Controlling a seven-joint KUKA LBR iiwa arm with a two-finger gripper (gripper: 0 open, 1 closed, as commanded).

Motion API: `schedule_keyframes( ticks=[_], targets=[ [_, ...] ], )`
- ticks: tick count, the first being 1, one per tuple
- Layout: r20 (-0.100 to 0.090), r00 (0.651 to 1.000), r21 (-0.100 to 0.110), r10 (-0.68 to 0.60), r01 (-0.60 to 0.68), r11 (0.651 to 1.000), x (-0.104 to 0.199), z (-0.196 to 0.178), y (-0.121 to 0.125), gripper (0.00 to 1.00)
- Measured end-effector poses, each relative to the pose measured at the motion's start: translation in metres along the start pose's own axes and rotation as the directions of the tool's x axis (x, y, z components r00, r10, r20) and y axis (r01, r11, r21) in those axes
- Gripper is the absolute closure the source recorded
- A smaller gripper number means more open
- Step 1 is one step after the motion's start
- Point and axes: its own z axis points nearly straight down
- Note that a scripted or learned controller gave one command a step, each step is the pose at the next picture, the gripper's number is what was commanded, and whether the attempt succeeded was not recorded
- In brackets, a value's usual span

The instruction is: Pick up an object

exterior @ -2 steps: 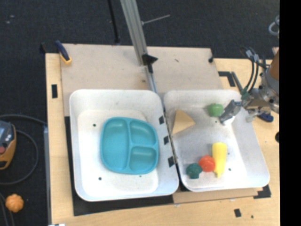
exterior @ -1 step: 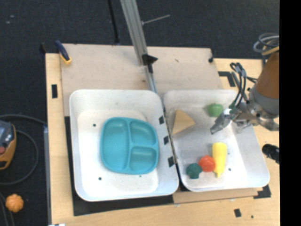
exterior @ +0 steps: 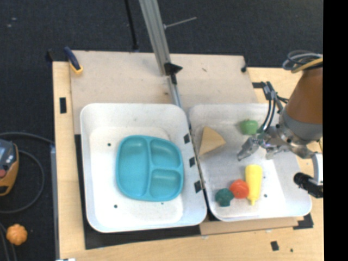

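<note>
Hovering tool [exterior: 255, 147] above right bin [exterior: 283, 200]

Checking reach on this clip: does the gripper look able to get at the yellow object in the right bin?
Probably yes. The gripper hangs just above the yellow object, nothing lying between them; the orange-red object touching its side may crowd a finger.

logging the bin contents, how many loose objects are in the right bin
5. A tan wedge at the left wall, a green ball near the back, and a yellow piece, a red piece and a dark green piece clustered in front. The arm may hide more.
</note>
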Motion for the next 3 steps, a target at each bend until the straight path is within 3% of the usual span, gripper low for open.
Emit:
schedule_keyframes(
  ticks=[1,2,3],
  targets=[
    [-0.001,1.0,0.0,0.003,-0.003,1.0,0.007,0.047,0.003,0.0],
    [0.001,1.0,-0.007,0.006,-0.006,1.0,0.005,0.033,0.005,1.0],
    [0.002,1.0,-0.011,-0.004,0.004,1.0,0.007,-0.03,0.012,1.0]
  ],
)
